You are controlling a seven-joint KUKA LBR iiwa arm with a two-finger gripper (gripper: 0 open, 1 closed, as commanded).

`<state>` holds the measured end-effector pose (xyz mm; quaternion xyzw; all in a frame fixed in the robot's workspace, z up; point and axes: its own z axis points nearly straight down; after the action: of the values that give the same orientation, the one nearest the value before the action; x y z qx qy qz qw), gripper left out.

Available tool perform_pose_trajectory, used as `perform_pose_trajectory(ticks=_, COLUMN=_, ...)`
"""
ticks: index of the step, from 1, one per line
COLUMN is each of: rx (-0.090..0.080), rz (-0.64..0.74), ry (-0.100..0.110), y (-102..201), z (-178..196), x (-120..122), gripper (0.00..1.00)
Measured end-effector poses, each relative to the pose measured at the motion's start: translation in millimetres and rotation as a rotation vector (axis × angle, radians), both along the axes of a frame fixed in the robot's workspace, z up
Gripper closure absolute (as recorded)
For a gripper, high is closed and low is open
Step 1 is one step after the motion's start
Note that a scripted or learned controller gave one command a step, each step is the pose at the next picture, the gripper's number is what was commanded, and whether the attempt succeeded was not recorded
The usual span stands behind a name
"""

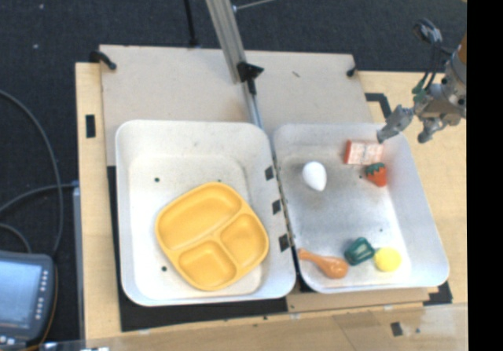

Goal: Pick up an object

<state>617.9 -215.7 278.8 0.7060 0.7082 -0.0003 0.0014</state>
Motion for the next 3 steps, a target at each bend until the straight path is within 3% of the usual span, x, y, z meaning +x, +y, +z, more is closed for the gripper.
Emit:
perform_pose_trajectory(ticks=1, rx=-0.001, rz=0.0, ry=0.001, y=0, z=0, x=0, gripper=0.0)
perform_pose_trajectory(ticks=3, rx=0.0, rz=-0.006, ry=0.005, y=1, z=-95, x=-12, gripper=0.0)
